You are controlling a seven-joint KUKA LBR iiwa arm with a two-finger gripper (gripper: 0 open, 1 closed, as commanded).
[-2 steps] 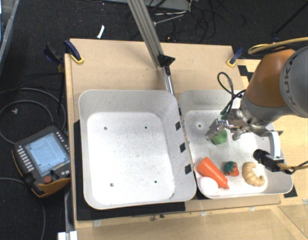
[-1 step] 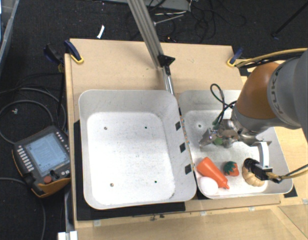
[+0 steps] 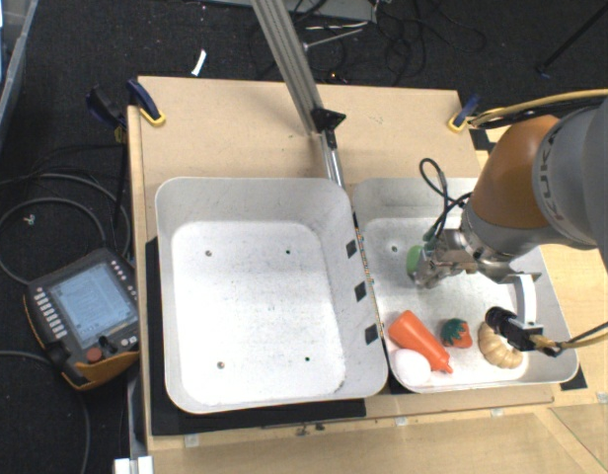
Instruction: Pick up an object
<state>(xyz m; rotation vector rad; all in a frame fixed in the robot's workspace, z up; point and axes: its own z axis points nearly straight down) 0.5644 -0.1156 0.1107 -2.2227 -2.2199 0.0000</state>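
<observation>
Camera view: the arm (image 3: 541,181) comes in from the right edge of the frame, its orange band over the upper part of the right bin (image 3: 388,205). The gripper (image 3: 429,268) is down inside that bin, near its middle. Whether its jaws stand apart or together cannot be told from this angle.

A small green thing (image 3: 414,258) lies just left of the gripper, touching it or nearly so. It is partly hidden by the gripper, so it cannot be told whether it is held.

The other things lie along the bin's lower edge. A carrot (image 3: 419,339) lies at a slant in the lower left corner. A white egg (image 3: 413,365) sits just below it, touching it. A small red piece (image 3: 456,332) with a green top sits just right of the carrot. A tan croissant (image 3: 501,352) lies in the lower right corner.

The left bin (image 3: 255,294) fills the middle of the frame, its right wall against the right bin. Both bins rest on the bench (image 3: 245,126). A metal rail (image 3: 289,52) runs from the top of the frame down to the gap between the bins. A clamp (image 3: 146,104) grips the bench's upper left corner. A pendant (image 3: 85,309) lies on the floor at the lower left.
</observation>
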